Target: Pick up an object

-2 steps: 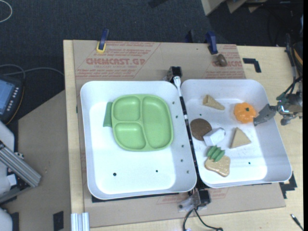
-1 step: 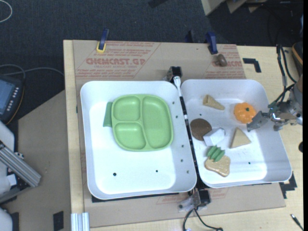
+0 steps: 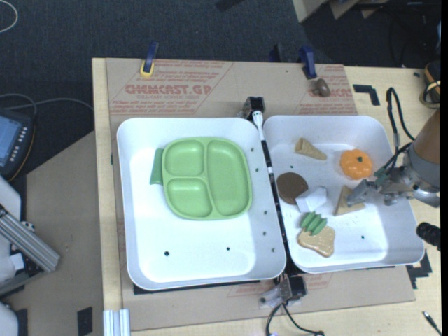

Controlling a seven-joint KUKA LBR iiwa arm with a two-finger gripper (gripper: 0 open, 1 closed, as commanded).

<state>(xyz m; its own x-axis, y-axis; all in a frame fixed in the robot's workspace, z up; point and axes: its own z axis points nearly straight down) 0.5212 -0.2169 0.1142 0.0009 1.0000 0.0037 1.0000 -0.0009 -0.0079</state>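
Green tray [image 3: 207, 177] fills left bin [image 3: 140, 243]; right bin [image 3: 378, 247] holds 6 toys; end effector [image 3: 365, 190] grip unclear.

The arm [image 3: 428, 161] is cut off by the right edge of the frame, so most of its body is not visible. The pincer [image 3: 365, 191], at the right of the frame, is small and a little blurred; how its tips stand cannot be told. It covers part of a tan wedge-shaped piece [image 3: 344, 201], whose exact shape stays unclear. The green divided plate [image 3: 207, 177] hides most of a darker green thing [image 3: 156, 166] at its left side. The white crumpled object [image 3: 311, 199] near the brown disc [image 3: 291, 185] is too small to identify.
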